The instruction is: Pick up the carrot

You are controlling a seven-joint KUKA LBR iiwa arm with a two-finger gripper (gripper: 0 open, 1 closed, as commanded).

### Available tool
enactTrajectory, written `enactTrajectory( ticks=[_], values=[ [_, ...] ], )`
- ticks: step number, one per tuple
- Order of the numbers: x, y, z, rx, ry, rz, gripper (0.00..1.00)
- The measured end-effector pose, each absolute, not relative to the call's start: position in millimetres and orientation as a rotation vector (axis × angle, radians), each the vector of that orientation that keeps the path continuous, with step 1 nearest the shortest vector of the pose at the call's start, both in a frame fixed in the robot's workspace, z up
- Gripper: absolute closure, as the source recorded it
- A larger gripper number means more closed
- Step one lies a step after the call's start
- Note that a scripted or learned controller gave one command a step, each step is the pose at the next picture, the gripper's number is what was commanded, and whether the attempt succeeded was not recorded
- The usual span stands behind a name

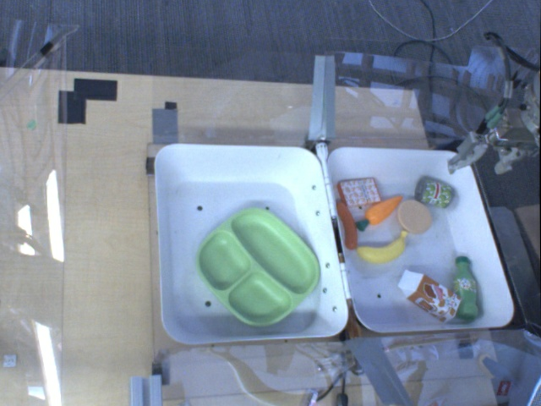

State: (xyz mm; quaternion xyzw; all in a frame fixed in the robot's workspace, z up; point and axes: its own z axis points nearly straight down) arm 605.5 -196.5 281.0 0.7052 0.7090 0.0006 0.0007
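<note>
The carrot (385, 209) is orange with a green stem end pointing lower left. It lies in the upper middle of the right bin (494, 252), between a checkered cracker (359, 193) and a tan round disc (414, 216). My gripper (485, 153) hovers at the bin's upper right corner, well to the right of and above the carrot. Its fingers are spread open with nothing between them.
Also in the right bin are a green can (434, 193), a banana (382, 251), a reddish stick (347, 224) by the left wall, a brown carton (429, 297) and a green bottle (464, 288). The left bin (177, 227) holds a green divided plate (258, 265).
</note>
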Motion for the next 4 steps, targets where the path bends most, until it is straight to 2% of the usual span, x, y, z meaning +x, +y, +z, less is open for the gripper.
enactTrajectory(
  ticks=[1, 2, 3, 4],
  values=[
    [591.2, -131, 151, 2.315, 2.124, 0.001, 0.00],
    [611.9, -98, 88, 2.393, 2.028, 0.011, 0.00],
    [642.4, -76, 186, 2.565, 1.807, 0.005, 0.00],
    [612.7, -101, 110, 2.516, 1.881, 0.000, 0.00]
  ],
)
